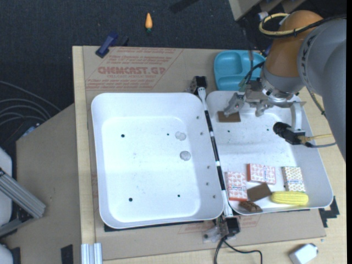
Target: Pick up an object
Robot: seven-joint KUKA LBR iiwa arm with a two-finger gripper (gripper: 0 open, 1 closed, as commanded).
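**Desk:** What does the scene show, reading left to right?

**Arm:** The left bin on the table holds two small pale discs and nothing I am after. The right bin holds the candidates. At its far end, near the left wall, a small brown block lies flat. My tool hangs at the bin's far end, just right of that block, with my orange-banded wrist above it.

**Desk:** Is anything in hand?

**Arm:** No. Nothing sits between the fingers, and I cannot tell whether they are spread or closed; the wrist hides too much. One finger looks close to the brown block's edge, though I cannot say it touches.

**Desk:** And the rest of the right bin?

**Arm:** At the near end, a row of patterned packets, a second brown piece and a yellow corn cob, well apart from my tool. A blue dish sits outside, beyond the far rim.

**Desk:** So where does the job stand?

**Arm:** By my reckoning, at the approach. The grip and the lift are both left to do.
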